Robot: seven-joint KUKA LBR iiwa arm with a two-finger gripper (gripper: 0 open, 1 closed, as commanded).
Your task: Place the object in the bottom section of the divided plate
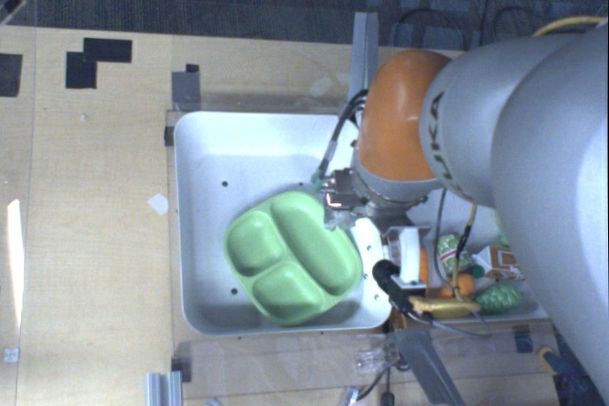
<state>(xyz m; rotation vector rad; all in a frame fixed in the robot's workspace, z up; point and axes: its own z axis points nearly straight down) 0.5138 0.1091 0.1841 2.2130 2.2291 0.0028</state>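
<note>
A pale wooden bench (86, 233) with a dark carpet behind it holds a shallow white plastic bin (205, 204), and a smooth, light green divided plate (293, 257) with three rounded sections lies tilted inside it. The big grey robot arm with a shiny orange band (404, 124) hangs over the bin's right side, just above the plate's edge. Small bright toy foods (476, 285) sit jumbled in the next bin, under the arm.

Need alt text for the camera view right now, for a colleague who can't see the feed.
A green divided plate lies tilted in the left white bin, its sections bare. The grey arm with its orange band hangs over the plate's right edge, and small toy foods lie in the right bin.
</note>
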